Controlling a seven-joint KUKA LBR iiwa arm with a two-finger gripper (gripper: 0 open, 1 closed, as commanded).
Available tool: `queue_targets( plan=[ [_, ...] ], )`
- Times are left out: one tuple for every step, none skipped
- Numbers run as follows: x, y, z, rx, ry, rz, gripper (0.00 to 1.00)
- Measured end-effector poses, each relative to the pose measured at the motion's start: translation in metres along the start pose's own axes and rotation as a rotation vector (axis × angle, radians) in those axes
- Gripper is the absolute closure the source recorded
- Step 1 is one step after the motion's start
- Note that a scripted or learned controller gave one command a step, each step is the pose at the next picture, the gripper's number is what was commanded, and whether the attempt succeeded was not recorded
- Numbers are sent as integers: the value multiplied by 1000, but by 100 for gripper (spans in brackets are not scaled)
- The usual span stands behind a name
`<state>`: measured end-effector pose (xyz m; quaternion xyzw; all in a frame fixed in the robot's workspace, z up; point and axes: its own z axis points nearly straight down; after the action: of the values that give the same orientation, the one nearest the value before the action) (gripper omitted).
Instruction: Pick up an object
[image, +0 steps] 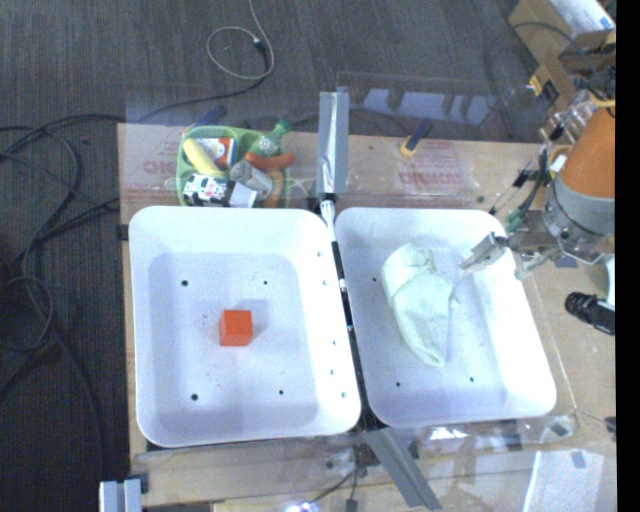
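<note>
An orange cube (236, 327) sits in the left bin (160, 240); a crumpled white cloth (420, 300) lies in the right bin (520, 370), the gripper (490, 250) beside it, its grasp impossible to tell.

I see 2 bins side by side on the desk (440, 165). A cube (236, 327) sits in the left bin (160, 400), near its middle. A crumpled cloth (424, 300) lies in the right bin (520, 390). Behind the left bin, a small basket (186, 160) holds assorted items. My end effector (500, 250) is over the right bin's far right part.
</note>
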<state>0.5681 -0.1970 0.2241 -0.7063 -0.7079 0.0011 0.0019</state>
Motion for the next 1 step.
queue_targets(
  plan=[
    [26, 62, 65, 1, -2, 268, 0]
  ],
)
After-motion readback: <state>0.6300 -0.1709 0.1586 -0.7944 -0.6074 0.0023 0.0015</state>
